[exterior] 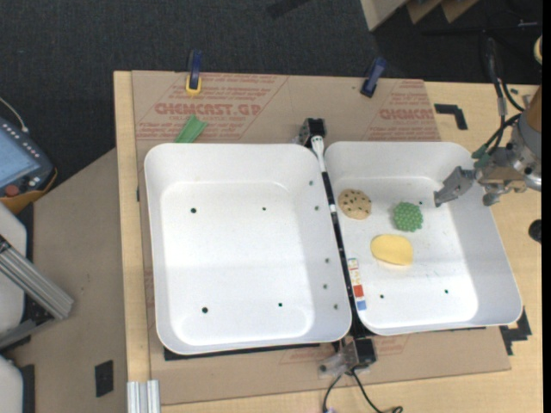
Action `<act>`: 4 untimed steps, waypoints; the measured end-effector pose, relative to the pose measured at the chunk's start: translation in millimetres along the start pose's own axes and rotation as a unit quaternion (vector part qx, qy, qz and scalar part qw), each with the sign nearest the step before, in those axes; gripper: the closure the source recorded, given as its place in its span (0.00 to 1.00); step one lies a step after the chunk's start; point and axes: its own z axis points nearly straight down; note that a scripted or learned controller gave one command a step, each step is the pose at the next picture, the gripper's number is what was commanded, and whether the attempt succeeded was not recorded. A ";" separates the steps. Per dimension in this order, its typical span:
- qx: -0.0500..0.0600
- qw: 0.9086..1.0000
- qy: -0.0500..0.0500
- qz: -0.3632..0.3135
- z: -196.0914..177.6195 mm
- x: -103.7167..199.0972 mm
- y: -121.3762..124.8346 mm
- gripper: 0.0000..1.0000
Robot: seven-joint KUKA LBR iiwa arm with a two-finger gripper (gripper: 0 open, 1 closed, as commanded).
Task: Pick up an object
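Note:
Three objects lie in the right bin (482,269): a round tan cookie with dark specks (354,202), a green bumpy ball (408,216) and a yellow oval piece (392,249). My gripper (469,198) hovers over the bin's right side, just right of the green ball and apart from it. Its two fingers stand open with nothing between them. The left finger (449,189) points toward the ball.
The left bin (232,248) sits beside the right one, with a black divider strip (331,222) between them. Both rest on a cardboard sheet (258,101) held by blue clamps (195,69). A green strip (190,129) lies on the cardboard at the back left.

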 end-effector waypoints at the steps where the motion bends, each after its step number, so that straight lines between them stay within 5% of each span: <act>1: -0.011 1.000 -0.004 -0.001 -173.1 -15.2 48.1 0.00; 2: -0.004 1.000 -0.002 0.002 -240.5 -24.6 -33.4 0.00; 3: -0.005 1.000 -0.003 0.002 -294.8 -39.9 -78.3 0.00; 4: -0.004 1.000 -0.003 0.000 -301.6 -38.6 -75.6 1.00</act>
